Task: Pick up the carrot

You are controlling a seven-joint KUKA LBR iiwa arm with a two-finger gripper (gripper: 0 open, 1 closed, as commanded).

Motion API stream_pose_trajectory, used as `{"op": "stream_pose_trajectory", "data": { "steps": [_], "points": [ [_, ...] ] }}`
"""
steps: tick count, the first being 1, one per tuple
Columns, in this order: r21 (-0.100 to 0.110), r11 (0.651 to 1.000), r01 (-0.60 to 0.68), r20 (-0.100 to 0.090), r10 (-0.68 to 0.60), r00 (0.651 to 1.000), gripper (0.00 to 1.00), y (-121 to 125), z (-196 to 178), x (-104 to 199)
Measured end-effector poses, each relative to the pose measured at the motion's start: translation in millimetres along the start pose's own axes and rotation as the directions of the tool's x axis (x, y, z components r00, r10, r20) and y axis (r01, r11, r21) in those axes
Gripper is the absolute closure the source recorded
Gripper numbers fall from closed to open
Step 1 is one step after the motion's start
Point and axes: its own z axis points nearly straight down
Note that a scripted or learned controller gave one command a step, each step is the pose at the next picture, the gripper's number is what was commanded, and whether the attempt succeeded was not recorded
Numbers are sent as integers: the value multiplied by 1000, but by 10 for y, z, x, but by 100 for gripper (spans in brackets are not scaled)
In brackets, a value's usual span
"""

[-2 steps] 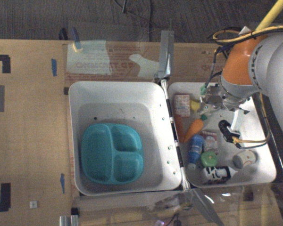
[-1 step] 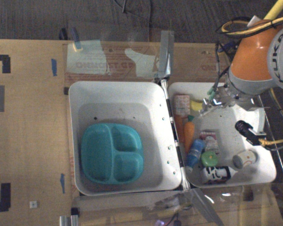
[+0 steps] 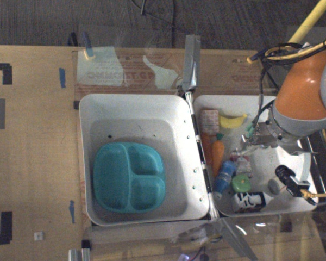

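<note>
The carrot (image 3: 218,155) is orange with a small green top pointing to the far side. It lies lengthwise near the left wall of the right bin (image 3: 293,200). The gripper (image 3: 250,147) hangs over the middle of that bin, a little to the right of the carrot and apart from it. Above it rises the grey wrist with its orange band (image 3: 303,91). I see nothing held at the gripper.
Around the carrot lie a pinkish box (image 3: 209,120), a yellow banana (image 3: 233,121), a blue bottle (image 3: 225,177), a green-lidded item (image 3: 240,184) and a black-and-white can (image 3: 250,200). The left bin (image 3: 98,110) holds a teal divided plate (image 3: 129,176).
</note>
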Motion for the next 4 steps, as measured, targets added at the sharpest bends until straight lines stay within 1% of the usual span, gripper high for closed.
{"op": "stream_pose_trajectory", "data": {
  "steps": [1,2,3,4],
  "points": [
    [0,996,86,0,-86,996,100,-470,3,17],
    [-1,996,84,1,-84,996,0,-472,3,6],
    [-4,996,90,2,-90,996,0,-47,723,-162],
    [-26,965,259,18,-259,966,0,907,844,-299]
  ]
}}
